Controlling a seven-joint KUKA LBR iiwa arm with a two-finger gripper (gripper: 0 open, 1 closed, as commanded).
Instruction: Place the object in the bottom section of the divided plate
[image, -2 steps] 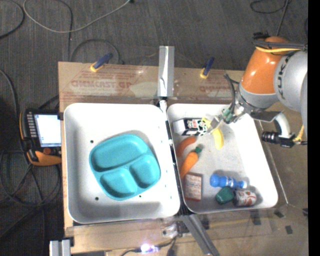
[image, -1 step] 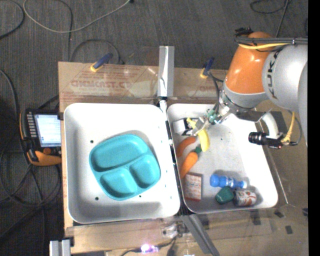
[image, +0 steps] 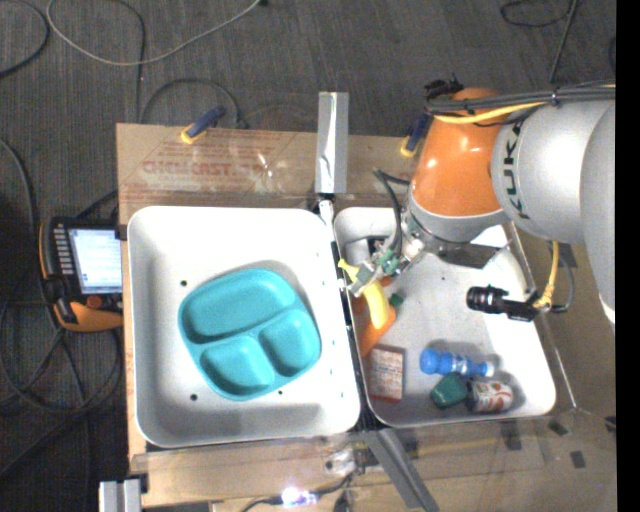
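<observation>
I see the gripper (image: 372, 268) low at the right bin's (image: 530, 395) left edge, over an orange bottle (image: 377, 310); can't tell its grip state. Teal divided plate (image: 250, 332) sits in left bin (image: 150, 250). Brown packet (image: 386, 372), blue bottle (image: 445, 361), can (image: 490, 396) nearby

Your divided plate (image: 250, 332) lies open from above in the left bin (image: 150, 300). The right bin's (image: 530, 395) near end is crowded: carton (image: 387, 371), bottle (image: 455, 362), can (image: 490, 396).

"KUKA" lettering read in part on the grey arm (image: 555, 150) above the claw (image: 385, 262), faint red print on the cardboard sheet (image: 220, 170) illegible
</observation>
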